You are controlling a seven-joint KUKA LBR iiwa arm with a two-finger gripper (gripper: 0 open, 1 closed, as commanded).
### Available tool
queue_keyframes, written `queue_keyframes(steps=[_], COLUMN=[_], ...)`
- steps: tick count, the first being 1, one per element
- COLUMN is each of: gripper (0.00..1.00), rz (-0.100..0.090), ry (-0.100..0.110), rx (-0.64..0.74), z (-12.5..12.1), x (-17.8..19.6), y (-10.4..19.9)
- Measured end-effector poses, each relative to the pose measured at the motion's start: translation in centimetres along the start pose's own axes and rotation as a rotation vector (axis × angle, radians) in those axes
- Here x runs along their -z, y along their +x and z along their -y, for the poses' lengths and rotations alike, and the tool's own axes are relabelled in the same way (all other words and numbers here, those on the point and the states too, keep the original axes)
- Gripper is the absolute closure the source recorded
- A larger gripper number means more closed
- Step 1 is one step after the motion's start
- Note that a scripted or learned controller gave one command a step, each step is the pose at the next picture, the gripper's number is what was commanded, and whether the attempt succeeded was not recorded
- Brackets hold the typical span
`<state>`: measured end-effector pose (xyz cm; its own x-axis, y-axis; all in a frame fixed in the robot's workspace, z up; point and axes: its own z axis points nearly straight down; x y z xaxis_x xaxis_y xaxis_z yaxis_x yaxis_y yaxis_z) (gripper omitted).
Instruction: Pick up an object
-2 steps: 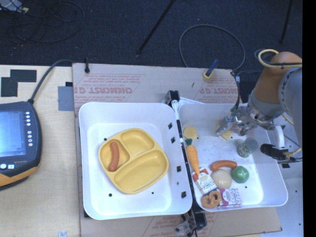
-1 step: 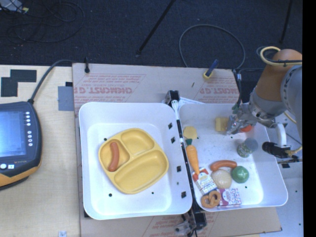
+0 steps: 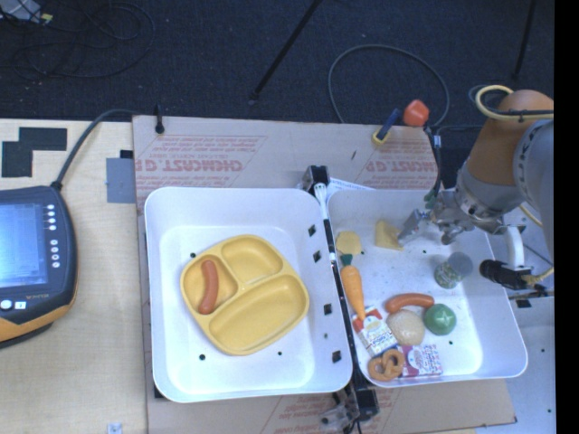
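My gripper [image 3: 432,228] hangs over the back part of the right bin [image 3: 507,351], just right of a yellow cheese wedge [image 3: 387,234]. A small grey-green round object [image 3: 450,270] lies just in front of the gripper. Further forward in the same bin lie a carrot [image 3: 353,293], a red sausage [image 3: 409,302], a green apple [image 3: 440,319], a pale potato [image 3: 406,327], a pretzel [image 3: 388,364] and two printed packets [image 3: 423,361]. A yellow round piece [image 3: 347,242] sits near the divider.
The left bin [image 3: 172,215] holds a yellow divided plate [image 3: 262,315] with a sausage [image 3: 209,286] in one compartment. A tablet-like pendant [image 3: 32,251] rests on the bench at far left. An orange-tipped tool [image 3: 412,114] lies behind the bins.
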<state>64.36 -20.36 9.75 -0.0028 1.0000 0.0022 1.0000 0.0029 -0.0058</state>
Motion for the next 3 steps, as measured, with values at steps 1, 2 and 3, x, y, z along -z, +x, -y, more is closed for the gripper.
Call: queue_keyframes(steps=[1,2,3], gripper=[0.0,0.0,0.0], rz=[0.001,0.0,-0.001], ry=[0.0,0.0,-0.007], rx=[-0.003,-0.003,0.005], z=[4.9,11.4,5.0], x=[-1.1,-0.4,-1.0], y=[-0.9,-0.1,6.5])
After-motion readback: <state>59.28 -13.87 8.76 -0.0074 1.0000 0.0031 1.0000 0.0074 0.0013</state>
